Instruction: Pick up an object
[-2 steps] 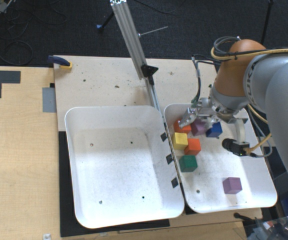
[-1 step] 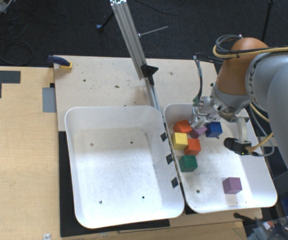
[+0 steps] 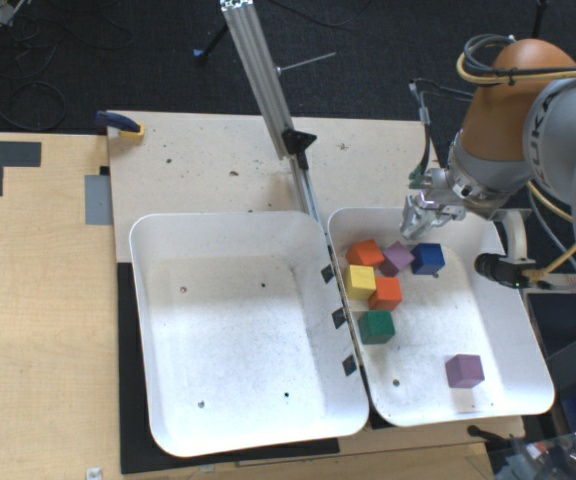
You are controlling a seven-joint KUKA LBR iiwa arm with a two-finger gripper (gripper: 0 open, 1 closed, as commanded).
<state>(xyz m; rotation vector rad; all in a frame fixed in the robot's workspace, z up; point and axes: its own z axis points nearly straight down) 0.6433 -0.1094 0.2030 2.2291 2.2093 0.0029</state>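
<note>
In the right bin [image 3: 513, 313], your gripper [image 3: 420, 220] hangs just above the blue cube [image 3: 428, 258], holding nothing; how wide it stands I cannot tell. That cube touches the small purple block [image 3: 397, 258], so a descent could, I judge, jam or scatter the tight cluster.

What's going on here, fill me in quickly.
A grey KUKA arm reaches in from the right, its gripper poised over the far end of the right bin, just above a cluster of small blocks. Nearest it are the blue block and a purple block, with orange, yellow and green ones beside them. Another purple block sits apart near the front. Nothing appears to be held yet.
</note>
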